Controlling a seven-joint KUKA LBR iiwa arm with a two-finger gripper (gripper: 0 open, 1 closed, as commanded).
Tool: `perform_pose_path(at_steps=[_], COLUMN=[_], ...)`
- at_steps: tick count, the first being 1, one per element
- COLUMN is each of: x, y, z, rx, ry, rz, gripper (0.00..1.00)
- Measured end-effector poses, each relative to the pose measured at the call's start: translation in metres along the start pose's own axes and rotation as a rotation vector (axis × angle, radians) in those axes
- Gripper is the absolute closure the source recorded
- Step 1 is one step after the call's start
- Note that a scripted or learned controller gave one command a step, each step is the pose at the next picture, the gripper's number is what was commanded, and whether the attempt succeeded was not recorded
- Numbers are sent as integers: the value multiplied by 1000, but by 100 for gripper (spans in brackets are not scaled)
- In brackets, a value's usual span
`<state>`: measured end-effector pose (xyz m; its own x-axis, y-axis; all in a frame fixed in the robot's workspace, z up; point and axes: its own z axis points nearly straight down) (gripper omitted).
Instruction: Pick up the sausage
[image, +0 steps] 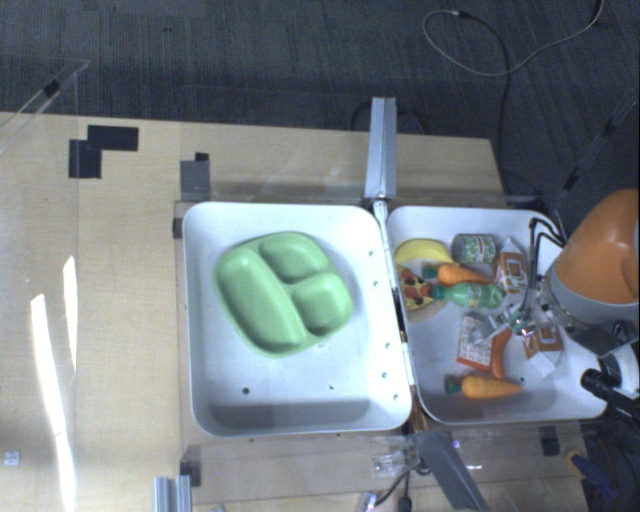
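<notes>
Lying in the right bin, the sausage is a short, smooth, reddish-orange cylinder, tilted a little off upright in the picture. The gripper sits just beside it at about 2 o'clock, low over the bin under the arm's glossy orange band; whether it is released or clenched cannot be told, since the wrist covers it.

At 6 o'clock from the sausage, close by, a carrot lies flat, tapered and bright orange. At 9 o'clock a flat printed packet lies touching or nearly touching it. A 2nd carrot lies toward 11 o'clock, next to a green-labelled can on its side and a curved yellow banana. A pizza slice with dark toppings lies near the bin's left wall.

In the left bin, well apart at 9 o'clock, a matte green plate with 3 rounded compartments rests on smooth white plastic.
</notes>
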<state>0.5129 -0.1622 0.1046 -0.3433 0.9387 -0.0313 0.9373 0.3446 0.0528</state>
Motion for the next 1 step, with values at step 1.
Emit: perform_pose_path(at_steps=[1], x=[0], y=[2], z=[-11], rx=[-2], ry=[2], rz=[-1], gripper=[100])
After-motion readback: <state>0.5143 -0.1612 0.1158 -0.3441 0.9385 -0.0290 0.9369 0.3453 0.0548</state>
